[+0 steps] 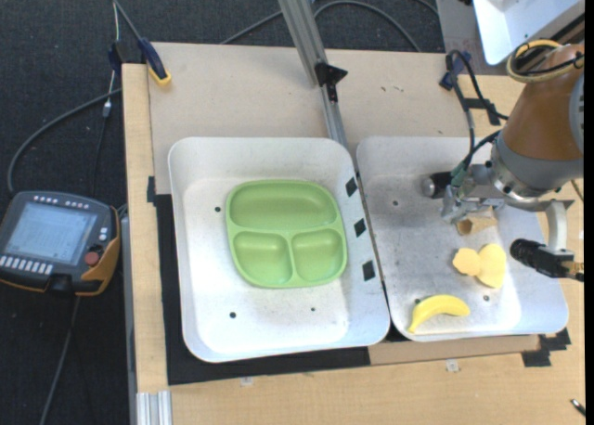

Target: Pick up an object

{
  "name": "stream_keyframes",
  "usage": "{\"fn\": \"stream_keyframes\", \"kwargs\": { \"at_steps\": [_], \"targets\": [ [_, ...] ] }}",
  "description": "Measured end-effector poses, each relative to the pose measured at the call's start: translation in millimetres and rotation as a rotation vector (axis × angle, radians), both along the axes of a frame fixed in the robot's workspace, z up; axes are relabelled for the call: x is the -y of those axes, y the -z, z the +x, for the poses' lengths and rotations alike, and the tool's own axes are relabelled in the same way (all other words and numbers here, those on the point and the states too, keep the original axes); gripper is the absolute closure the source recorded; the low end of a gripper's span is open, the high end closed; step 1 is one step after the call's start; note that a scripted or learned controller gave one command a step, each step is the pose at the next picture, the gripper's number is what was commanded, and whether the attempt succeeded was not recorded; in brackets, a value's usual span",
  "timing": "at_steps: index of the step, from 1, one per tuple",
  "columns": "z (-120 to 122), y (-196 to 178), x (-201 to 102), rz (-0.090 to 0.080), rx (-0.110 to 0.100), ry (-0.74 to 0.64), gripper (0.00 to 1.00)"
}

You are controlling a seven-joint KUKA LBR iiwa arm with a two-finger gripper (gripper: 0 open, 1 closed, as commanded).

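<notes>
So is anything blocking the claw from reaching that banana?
Nothing visible does. The gripper hangs over the right bin; the banana lies near its front edge, with only bare bin floor between them. The pale yellow lump sits off to the side.

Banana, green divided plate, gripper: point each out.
banana [439, 309], camera view, middle of its curve
green divided plate [283, 200], camera view, top compartment floor
gripper [461, 212], camera view, between fingertips

The robot arm [543, 126] shows a broad orange band above a grey wrist section, with a yellow-and-black cable looped at its top and a metal gripper [464, 200] of silver fittings below.
</notes>
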State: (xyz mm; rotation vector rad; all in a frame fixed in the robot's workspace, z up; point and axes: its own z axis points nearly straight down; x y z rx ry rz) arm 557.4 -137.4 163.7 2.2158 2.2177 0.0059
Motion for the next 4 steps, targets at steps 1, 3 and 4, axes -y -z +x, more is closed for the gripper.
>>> {"fn": "stream_keyframes", "kwargs": {
  "at_steps": [1, 3, 4],
  "targets": [
    [2.1, -47.3, 8.0, 0.000, -0.001, 0.000, 1.00],
    [22.1, -49.8, -54.5, 0.005, -0.005, -0.007, 1.00],
    [41.1, -61.0, -112.6, 0.005, -0.004, -0.007, 1.00]
  ]
}}
